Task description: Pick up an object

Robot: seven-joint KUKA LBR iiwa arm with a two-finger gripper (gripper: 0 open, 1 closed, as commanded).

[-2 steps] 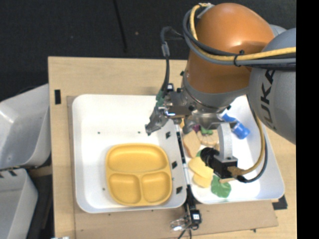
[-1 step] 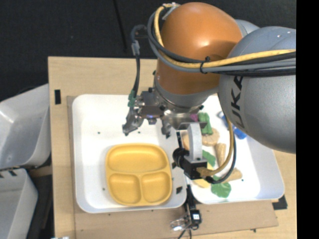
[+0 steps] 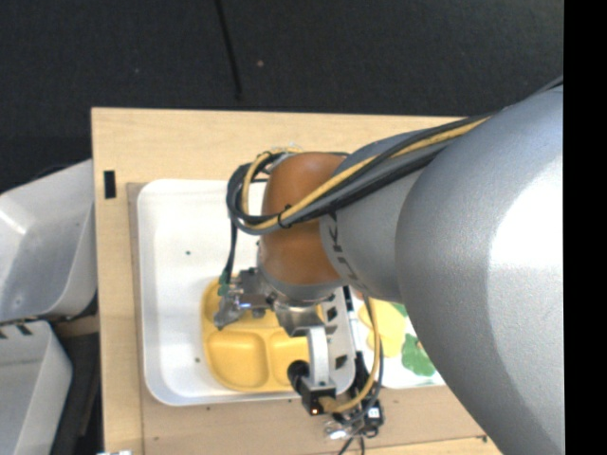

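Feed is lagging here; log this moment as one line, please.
tool: down at yellow tray | location: white bin under arm | nearby: green-printed white item | pick: not confirmed

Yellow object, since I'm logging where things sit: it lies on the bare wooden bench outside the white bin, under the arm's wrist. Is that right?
Not quite. The camera view shows the yellow object lying inside the white bin, toward its near end, not on the bare wooden bench. It is under the arm's wrist, as you say.
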